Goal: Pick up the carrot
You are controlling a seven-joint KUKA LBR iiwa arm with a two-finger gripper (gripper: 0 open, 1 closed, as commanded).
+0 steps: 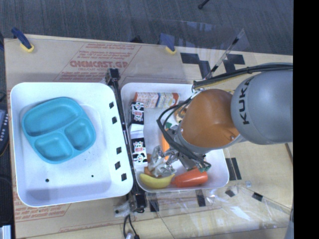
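Well, my claw (162,166) hangs low over the right bin (219,158), toward its six o'clock wall; whether it is spread or pinched I cannot tell. A sliver of carrot (164,143) peeks out at twelve o'clock of it, mostly hidden under my wrist. I judge it light, stiff and smooth-skinned, likely to roll, so I'd pinch across its thick middle. Just below lie a banana (155,181) and a red pepper (190,178).

The arm (219,121) hides most of the carrot (164,142) and the right bin's (219,180) middle.
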